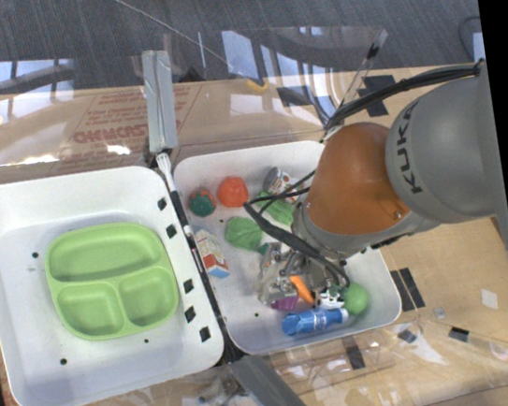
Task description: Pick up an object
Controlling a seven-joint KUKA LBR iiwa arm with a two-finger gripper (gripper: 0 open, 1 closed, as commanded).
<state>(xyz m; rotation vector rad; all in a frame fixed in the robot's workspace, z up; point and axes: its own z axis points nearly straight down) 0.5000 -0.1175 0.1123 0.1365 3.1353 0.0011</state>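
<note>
My gripper (285, 282) reaches down into the right bin (245, 336) from under the orange wrist band, its tip among the toys near the bin's front. Close around it lie an orange carrot-like piece (302, 288), a purple piece (288, 304) and a blue can (314, 321). A green ball (356, 300) rests at the front right. Further back are a green leaf-shaped toy (243, 233), an orange ball (232, 192), a small dark green toy (201, 202) and a red and white carton (211, 254) by the left wall. The arm hides part of the bin.
The left bin (10, 281) holds a light green divided tray (111, 278). A metal bar (158, 98) stands behind the seam between the bins. Cardboard and clear plastic sheets lie behind both bins.
</note>
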